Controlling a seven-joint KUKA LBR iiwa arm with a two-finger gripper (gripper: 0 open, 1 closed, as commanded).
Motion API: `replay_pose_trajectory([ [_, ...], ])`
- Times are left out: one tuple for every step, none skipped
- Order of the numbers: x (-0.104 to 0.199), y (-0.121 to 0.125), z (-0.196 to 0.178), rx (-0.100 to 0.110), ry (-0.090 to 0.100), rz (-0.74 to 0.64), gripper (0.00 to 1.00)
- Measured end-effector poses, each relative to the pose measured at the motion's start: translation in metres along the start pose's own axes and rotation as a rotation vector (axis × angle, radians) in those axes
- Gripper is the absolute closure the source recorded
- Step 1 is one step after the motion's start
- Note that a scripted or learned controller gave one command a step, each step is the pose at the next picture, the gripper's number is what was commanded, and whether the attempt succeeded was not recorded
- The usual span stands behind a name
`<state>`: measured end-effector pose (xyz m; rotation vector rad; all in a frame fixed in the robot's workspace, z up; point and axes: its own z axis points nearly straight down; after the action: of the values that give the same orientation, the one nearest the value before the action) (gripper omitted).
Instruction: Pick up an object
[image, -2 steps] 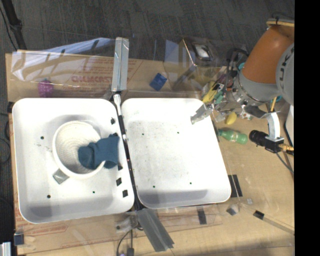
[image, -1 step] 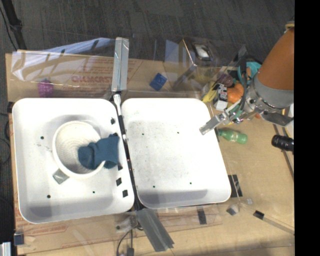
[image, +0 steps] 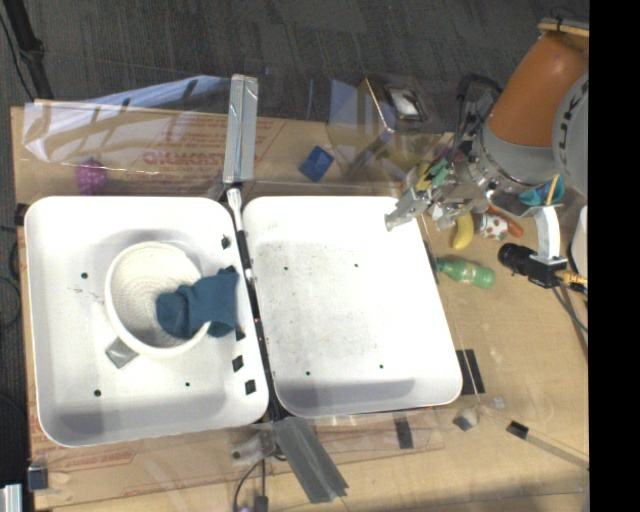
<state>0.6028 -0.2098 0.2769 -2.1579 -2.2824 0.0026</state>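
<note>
A white bowl (image: 150, 290) lies in the middle of the left bin (image: 60, 400). A dark blue cloth (image: 203, 304) is draped over the bowl's right rim and reaches toward the divider between the bins. My gripper (image: 405, 213) hangs at the far right corner of the right bin (image: 340, 390), just over its rim, well away from the bowl and cloth. Cables and small parts crowd the wrist behind it, and I see nothing held in it.
Outside the bins, to the right, lie a yellow banana-shaped toy (image: 461, 233) and a green object (image: 467, 272). A blue block (image: 318, 162) and a purple object (image: 90, 178) sit on the bench behind the bins. A grey bar (image: 240, 130) stands above the divider.
</note>
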Motion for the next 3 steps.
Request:
replay_pose_trajectory([
  [0.002, -0.037, -0.012, 0.002, 0.002, -0.134, 0.00],
  [0.005, -0.088, -0.071, -0.002, -0.001, -0.144, 0.00],
  [0.002, -0.035, -0.010, 0.003, 0.002, -0.115, 0.00],
])
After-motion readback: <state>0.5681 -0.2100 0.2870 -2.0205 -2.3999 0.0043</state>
